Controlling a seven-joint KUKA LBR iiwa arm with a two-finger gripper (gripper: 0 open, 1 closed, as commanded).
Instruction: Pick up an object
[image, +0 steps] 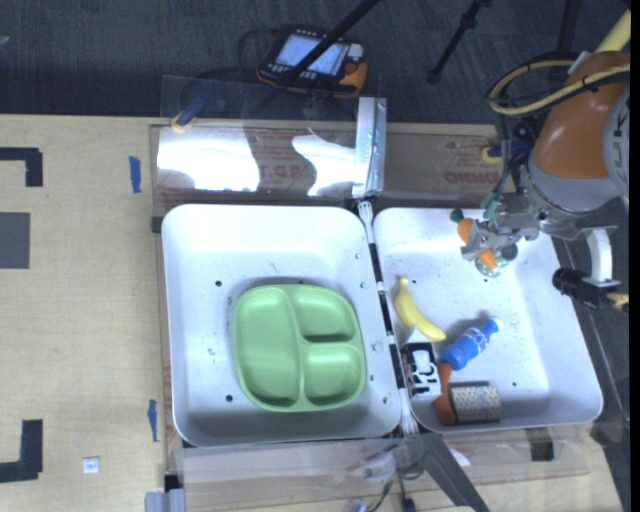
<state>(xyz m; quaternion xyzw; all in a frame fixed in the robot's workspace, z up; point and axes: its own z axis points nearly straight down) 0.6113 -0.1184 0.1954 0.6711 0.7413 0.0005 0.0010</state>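
Two bins side by side on the bench. Left bin (190, 300) holds a green tray (298, 346) with three compartments, sitting low-centre and slightly rotated.

Right bin (560, 390) has the loose items: a banana (414, 313) near its left wall, a blue bottle (469, 343) just right of the banana and tilted with the cap toward upper right, a black-and-white item (421, 366) against the left wall below the banana, and a grater (472, 401) lying on its side near the front edge, orange end to the left.

Arm (585, 130) comes in from the right, orange band visible, and the gripper (490, 240) is down over the upper part of the right bin. An orange object (466, 229) sits right at the gripper's left side, with a small orange-green bit (487, 264) just under the tips — looks touching, but I can't confirm anything is actually between the fingers. Claw state: can't tell from this angle.

Banana, bottle and grater are all well apart from the gripper — lower in the bin.
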